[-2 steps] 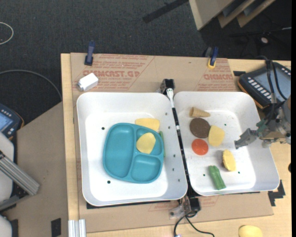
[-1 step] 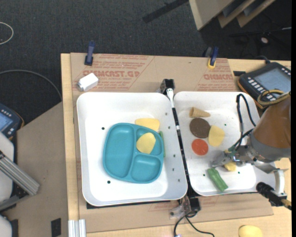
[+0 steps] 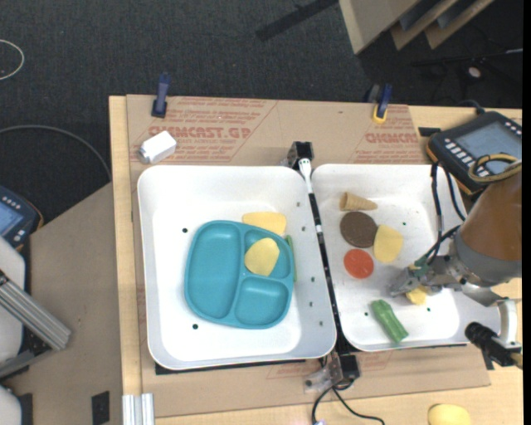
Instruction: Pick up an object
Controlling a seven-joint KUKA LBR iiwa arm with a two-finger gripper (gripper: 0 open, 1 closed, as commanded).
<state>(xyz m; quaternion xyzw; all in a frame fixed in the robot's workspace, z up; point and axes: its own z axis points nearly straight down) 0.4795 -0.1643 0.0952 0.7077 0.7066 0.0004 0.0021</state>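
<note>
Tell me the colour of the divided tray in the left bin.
Light blue tray, seen in the camera view.

Single fixed camera above the bench (image 3: 249, 116), looking down at a slant on both white bins (image 3: 166, 274); arm (image 3: 498, 232) enters from right.

Floor (image 3: 75, 58): dark carpet, a thin cable looping at far left.
Bench (image 3: 249, 124): pale board with red lettering (two clamps on the far edge).
Far right: tan furniture (image 3: 406, 21).
Light: even.
</note>
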